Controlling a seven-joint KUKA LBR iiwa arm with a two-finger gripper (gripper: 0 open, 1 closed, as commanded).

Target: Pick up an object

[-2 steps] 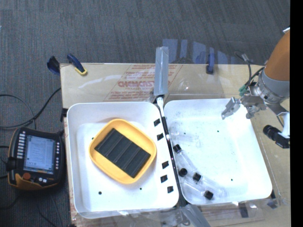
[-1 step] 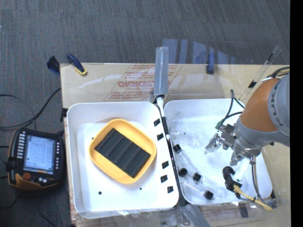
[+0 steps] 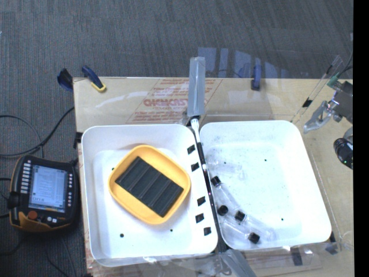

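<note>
Camera view puts the arm (image 3: pixel 340 105) at the right edge, clear of both bins, its pincer seemingly hidden.

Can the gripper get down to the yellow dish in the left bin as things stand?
Probably yes. The yellow dish lies alone in the left bin with nothing over it, a black ribbed block resting inside; the gripper sits off at the right edge.

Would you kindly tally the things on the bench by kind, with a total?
White bins: 2 (left, right)
Yellow dish with dark ribbed insert: 1
Blue clamps: 2 (left corner, back edge)
Total: 5
</note>
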